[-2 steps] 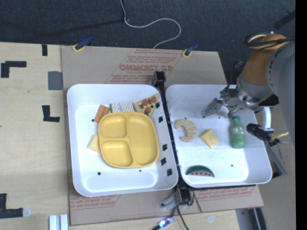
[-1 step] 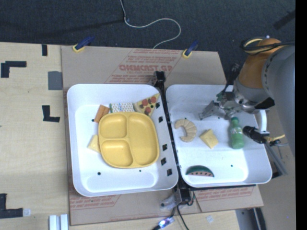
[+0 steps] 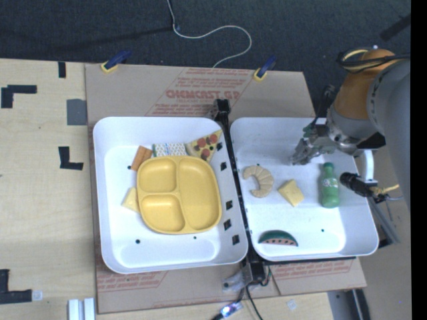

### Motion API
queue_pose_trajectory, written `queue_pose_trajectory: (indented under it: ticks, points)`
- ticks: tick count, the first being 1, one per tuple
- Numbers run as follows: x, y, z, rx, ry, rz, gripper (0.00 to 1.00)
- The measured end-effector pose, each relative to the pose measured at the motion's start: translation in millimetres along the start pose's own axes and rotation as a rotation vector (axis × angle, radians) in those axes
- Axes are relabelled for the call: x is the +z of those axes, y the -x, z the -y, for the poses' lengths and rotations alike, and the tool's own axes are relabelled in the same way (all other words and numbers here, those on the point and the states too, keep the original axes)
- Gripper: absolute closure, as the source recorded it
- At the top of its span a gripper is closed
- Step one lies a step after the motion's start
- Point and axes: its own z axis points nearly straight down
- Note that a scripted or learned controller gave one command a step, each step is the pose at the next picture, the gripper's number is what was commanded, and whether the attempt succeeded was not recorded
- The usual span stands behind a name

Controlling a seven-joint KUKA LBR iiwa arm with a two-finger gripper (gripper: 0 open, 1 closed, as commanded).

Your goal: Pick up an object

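claw (image 3: 301, 155) sits low in the right bin (image 3: 347, 242), near its back half, and honestly i can't tell what it's doing. green bottle (image 3: 328, 186) stands just to its right, apart from it. croissant (image 3: 259, 181) and yellow cheese wedge (image 3: 291, 193) lie mid-bin, watermelon slice (image 3: 278, 239) near the front. left bin (image 3: 110, 179) has a yellow divided plate (image 3: 179, 194) on top of some flat toys.
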Motion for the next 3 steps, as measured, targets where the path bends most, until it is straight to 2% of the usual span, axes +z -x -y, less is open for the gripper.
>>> queue_pose_trajectory:
  ticks: [1,2,3]
  points:
    - [-63.7,-2.2,-4.4,0.002,0.004,0.0,1.0]
    - [-107.8,2.1,-6.3,0.003,0.003,0.0,1.0]
    - [-130.2,1.5,-7.0,0.003,0.001,-0.001,1.0]
